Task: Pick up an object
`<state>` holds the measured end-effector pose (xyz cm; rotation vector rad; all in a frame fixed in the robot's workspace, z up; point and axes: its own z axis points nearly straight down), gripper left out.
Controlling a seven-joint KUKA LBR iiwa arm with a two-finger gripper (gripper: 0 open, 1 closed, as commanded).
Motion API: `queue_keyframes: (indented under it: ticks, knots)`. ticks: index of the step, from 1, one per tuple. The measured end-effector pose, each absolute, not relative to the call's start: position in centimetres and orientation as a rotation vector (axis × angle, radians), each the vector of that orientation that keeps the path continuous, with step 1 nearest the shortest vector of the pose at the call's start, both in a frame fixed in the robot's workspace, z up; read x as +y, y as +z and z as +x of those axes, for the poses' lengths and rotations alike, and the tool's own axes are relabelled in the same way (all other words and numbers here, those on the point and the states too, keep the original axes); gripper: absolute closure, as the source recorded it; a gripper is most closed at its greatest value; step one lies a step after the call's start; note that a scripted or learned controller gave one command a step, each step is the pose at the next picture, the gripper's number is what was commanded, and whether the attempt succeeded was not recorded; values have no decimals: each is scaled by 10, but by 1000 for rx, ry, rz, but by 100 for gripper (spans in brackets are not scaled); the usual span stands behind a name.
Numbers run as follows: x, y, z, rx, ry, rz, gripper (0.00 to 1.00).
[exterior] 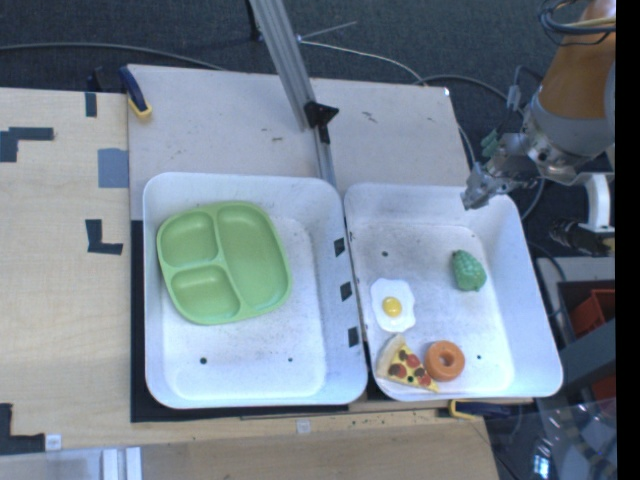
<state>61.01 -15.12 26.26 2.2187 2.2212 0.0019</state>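
**Gripper over rt bin's far edge, nothing in it**

Camera view, looking down at a slant: you've got two white bins side by side on the bench. The left bin (170, 268) holds a green divided plate (222, 261), 3 compartments, lying flat toward the bin's left half, w/ bare white floor to its right and below it.

The right bin (520, 298) holds four small items. A dark green lumpy piece (467, 270), prob. toy broccoli, sits toward the bin's right side, about mid-depth. A fried egg (393, 305), white w/ yellow yolk, lies near the bin's left wall. Just below it a pizza slice (404, 366) rests in the near left corner, and a donut (445, 360) w/ orange-brown glaze sits just beside the slice on its right, touching or nearly so; you can't tell which.

The arm (575, 78) comes in from the right, orange band showing above the grey wrist. The gripper (476, 194) hangs at the right bin's far edge, near the far right corner, tip pointing down-left. It's well apart from the egg, slice and donut; the green piece is the closest item, below it in frame. Nothing is visible between the fingers. Whether they're spread or pressed together, you can't tell at this res.

A slanted metal rail (285, 48) runs from the top edge down to the gap betw. the bins.
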Motion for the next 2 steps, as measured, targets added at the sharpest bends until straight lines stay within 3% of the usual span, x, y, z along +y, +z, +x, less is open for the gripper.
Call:
queue_keyframes:
  ticks: [1,2]
  knots:
    - [-104,263,615,2228,1,2216,100]
    - [-51,253,604,2230,-1,2217,100]
